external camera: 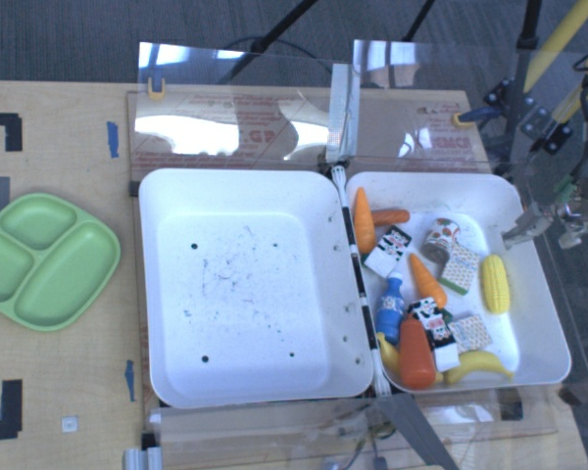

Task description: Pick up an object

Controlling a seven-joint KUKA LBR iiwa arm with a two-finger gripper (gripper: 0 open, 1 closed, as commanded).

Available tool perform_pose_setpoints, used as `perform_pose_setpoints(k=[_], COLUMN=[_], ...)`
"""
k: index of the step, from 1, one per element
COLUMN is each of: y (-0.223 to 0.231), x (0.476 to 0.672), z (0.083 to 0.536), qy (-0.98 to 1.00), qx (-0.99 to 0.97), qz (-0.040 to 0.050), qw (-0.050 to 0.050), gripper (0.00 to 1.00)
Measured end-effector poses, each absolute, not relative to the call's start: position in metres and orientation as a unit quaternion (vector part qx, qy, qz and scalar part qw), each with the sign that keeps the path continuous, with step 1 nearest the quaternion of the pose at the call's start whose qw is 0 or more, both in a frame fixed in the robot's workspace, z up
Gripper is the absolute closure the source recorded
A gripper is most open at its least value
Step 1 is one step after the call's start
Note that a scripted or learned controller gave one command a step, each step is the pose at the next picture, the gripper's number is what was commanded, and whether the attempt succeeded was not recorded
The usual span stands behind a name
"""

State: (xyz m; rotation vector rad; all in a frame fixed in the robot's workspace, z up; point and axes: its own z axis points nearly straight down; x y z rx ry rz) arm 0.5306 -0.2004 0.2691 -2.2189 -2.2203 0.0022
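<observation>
We can make out only a pale grey piece of the arm [544, 218] at the right rim of the right bin [529, 355]; the rest runs off the picture's right side, and we cannot tell how the claw stands. In that bin the toys are heaped, so several are partly covered: the yellow banana [482, 364] lies under a small patterned box [470, 333], the blue bottle [390, 311] is crossed by a carrot [426, 280], and the print on the little cartons [390, 251] is too small for us to read. The green plate [45, 259] is cut by the left edge. Glare on the clear panels [237, 94] behind the bins hides what lies beyond them.
</observation>
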Motion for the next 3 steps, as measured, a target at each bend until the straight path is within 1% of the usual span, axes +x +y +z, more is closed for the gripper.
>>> perform_pose_setpoints(k=[1,2,3], y=[-0.175,-0.134,-0.132], x=[0.630,0.597,0.605], z=[0.167,0.097,0.120], qy=[-0.703,-0.683,-0.697], qx=[-0.711,-0.731,-0.717], qz=[0.0002,-0.0028,-0.0003], qw=[-0.001,-0.005,-0.001], gripper=[0.00,0.00,0.00])
